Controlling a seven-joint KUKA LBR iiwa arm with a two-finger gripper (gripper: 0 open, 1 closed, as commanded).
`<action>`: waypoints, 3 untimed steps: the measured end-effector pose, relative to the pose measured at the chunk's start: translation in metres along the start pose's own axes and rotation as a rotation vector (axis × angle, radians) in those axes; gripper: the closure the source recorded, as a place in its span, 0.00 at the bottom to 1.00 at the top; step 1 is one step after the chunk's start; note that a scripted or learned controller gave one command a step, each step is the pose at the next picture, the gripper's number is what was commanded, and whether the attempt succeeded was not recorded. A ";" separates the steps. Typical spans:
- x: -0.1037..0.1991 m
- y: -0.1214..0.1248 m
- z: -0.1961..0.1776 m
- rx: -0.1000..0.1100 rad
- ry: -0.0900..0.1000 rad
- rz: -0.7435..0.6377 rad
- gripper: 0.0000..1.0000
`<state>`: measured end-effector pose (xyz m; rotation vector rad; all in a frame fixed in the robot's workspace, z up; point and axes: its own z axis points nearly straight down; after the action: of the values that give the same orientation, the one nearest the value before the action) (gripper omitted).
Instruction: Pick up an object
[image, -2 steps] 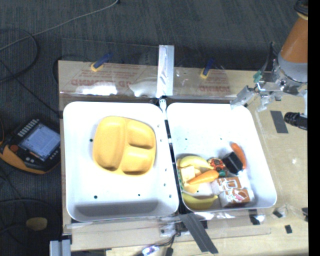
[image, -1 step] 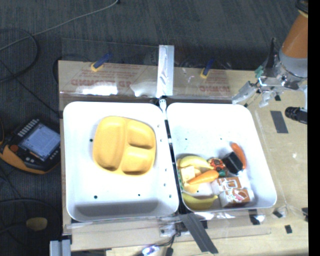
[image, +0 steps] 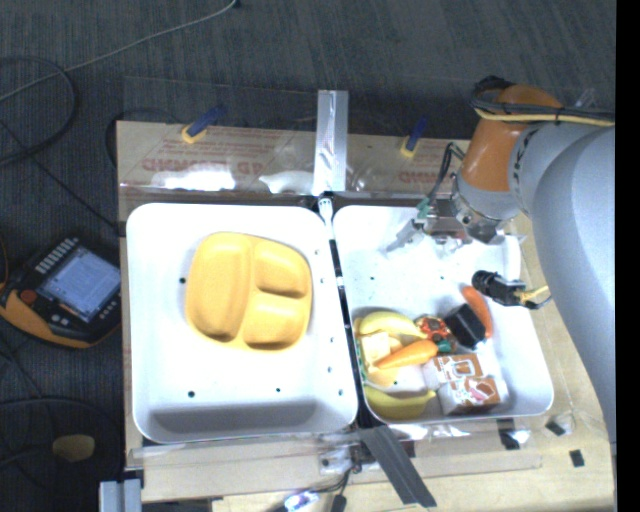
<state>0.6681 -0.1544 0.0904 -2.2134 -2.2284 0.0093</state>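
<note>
Jaws: the jaws (image: 432, 222) hang over the back of the right bin (image: 375, 235); how far apart they stand cannot be told, and nothing shows between them.
Arm: one grey arm (image: 575, 220) with an orange band (image: 492, 150), cut off at the right edge.
Hidden: the arm covers the right bin's far right corner; the small things in the pile blur together.
Right bin: a pile at the front, well apart from the jaws: one banana (image: 400, 402), one carrot (image: 408, 353), one carton (image: 465, 383), one black block (image: 465, 325), one further orange piece (image: 480, 308).
Left bin: one yellow tray (image: 248, 290) in the left bin (image: 160, 380).
Counter: two clamps (image: 203, 123) at the back of the counter (image: 150, 160).
Floor: one handheld device (image: 65, 290) to the left.
</note>
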 end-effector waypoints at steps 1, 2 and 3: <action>-0.026 -0.073 0.002 -0.015 -0.001 -0.133 0.00; -0.015 -0.152 0.001 -0.028 -0.005 -0.085 0.00; -0.004 -0.132 0.002 -0.017 -0.006 -0.192 0.00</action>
<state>0.5359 -0.1596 0.0894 -1.9994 -2.4425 -0.0028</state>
